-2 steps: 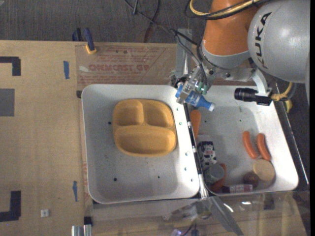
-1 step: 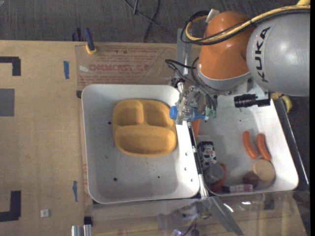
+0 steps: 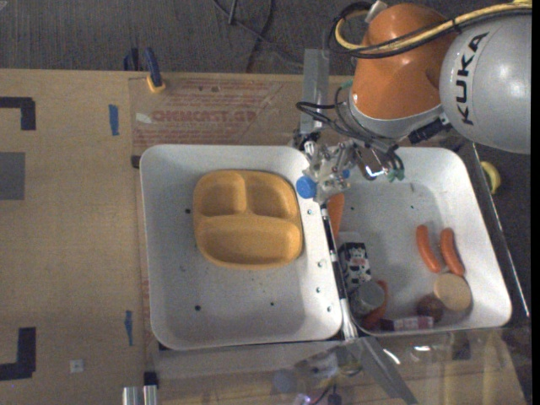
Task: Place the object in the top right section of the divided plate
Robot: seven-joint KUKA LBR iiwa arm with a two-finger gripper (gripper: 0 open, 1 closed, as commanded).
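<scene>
My arm [image 3: 439,66] comes in from the right side of the view, grey with its orange band, and it hangs over the top edge of the right bin [image 3: 485,226]. My gripper [image 3: 337,169] is low at the top left corner of that bin, just beside the wall that the two bins share. Its metal parts are small and mixed with cables there, so I cannot tell how it is set or whether it holds something.

Just beside my gripper, on its left, there is a small blue round object [image 3: 305,187]. It sits at the shared edge of the bins, near the top right corner of the divided plate [image 3: 247,218], but I cannot tell if it touches the gripper or the plate. Just under my gripper an orange long object [image 3: 336,213] lies in the right bin, along its left wall. Its upper end is hidden by my gripper, so I cannot say if it is gripped.

The divided plate is yellow and lies in the left bin [image 3: 169,294], in the upper half. It has two small sections at the top and one wide section below.

In the right bin I see also two orange sausages [image 3: 440,250] side by side, a round beige piece [image 3: 453,292] near the lower right corner, a small black and white carton [image 3: 355,264] and some dark things at the bottom wall that I cannot identify.
</scene>
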